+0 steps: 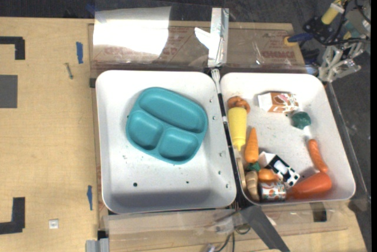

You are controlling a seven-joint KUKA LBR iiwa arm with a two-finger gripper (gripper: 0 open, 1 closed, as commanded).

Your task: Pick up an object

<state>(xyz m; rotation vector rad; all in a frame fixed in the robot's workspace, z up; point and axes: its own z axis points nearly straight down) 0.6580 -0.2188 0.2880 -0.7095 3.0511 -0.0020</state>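
I see a teal divided plate (pixel 167 124) in the left bin (pixel 112 186); toy food crowds the right bin (pixel 336 127). Jaws: I cannot tell.

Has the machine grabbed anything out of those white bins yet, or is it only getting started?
Nothing looks done yet. The toy food, such as the yellow corn and the carrot, lies in the right bin, and the teal divided plate sits in the left bin. Nothing is in hand. The whole pick is left.
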